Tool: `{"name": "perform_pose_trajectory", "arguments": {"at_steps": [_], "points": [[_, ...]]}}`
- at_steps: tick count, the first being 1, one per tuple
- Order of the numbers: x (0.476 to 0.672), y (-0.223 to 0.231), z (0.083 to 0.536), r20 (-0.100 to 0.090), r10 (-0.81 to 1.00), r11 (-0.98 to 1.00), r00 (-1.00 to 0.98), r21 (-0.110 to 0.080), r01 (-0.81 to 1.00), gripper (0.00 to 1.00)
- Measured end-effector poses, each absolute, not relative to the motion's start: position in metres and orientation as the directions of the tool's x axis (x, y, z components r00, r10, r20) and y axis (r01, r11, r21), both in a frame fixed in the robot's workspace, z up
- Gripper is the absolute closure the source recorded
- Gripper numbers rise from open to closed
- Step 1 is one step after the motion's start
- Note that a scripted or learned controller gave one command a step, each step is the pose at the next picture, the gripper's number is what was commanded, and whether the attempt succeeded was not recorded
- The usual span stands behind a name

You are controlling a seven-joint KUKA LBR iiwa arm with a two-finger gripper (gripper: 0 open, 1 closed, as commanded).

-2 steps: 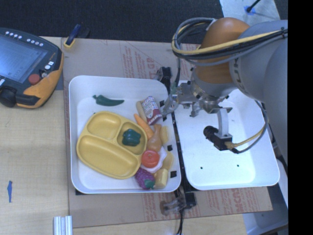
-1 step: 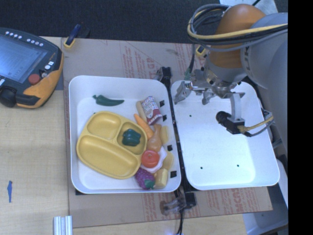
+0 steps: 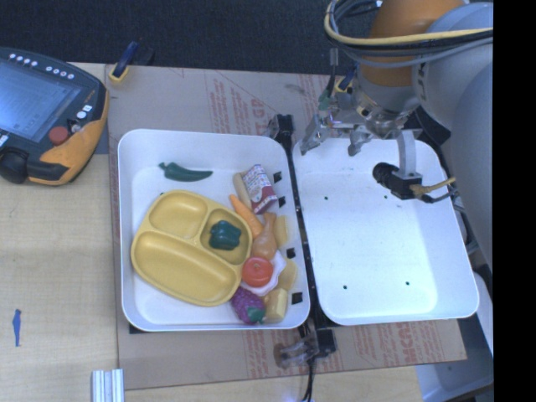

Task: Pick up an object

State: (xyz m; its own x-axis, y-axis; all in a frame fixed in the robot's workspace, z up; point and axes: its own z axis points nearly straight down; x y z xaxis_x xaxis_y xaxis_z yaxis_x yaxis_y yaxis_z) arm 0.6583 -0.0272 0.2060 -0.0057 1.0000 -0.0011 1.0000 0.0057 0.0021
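Orange-banded arm [image 3: 410,23] looms closest, its pincer [image 3: 335,141] hanging over the right bin's [image 3: 377,258] far edge, fingers apart and holding nothing, so the pick looks not yet begun. All candidates sit in the left bin [image 3: 138,153]: a yellow tray [image 3: 172,258], pepper [image 3: 186,172], carrot [image 3: 246,214], tomato [image 3: 257,270]. Crowding there may hinder a grasp.

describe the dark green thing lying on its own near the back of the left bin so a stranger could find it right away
Start at the left white bin, the one that holds the yellow divided tray. Look past the tray's far edge to the bare white floor near the bin's back wall: the green chili pepper lies there alone. It is slim, dark green and apart from the other toy food, which is piled along the bin's right side.
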Motion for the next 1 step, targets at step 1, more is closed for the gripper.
{"name": "perform_pose_trajectory", "arguments": {"at_steps": [1], "points": [[0.5983,0.0156,0.1908,0.0,1.0,0.008,-0.008,-0.01,1.0,0.0]]}}
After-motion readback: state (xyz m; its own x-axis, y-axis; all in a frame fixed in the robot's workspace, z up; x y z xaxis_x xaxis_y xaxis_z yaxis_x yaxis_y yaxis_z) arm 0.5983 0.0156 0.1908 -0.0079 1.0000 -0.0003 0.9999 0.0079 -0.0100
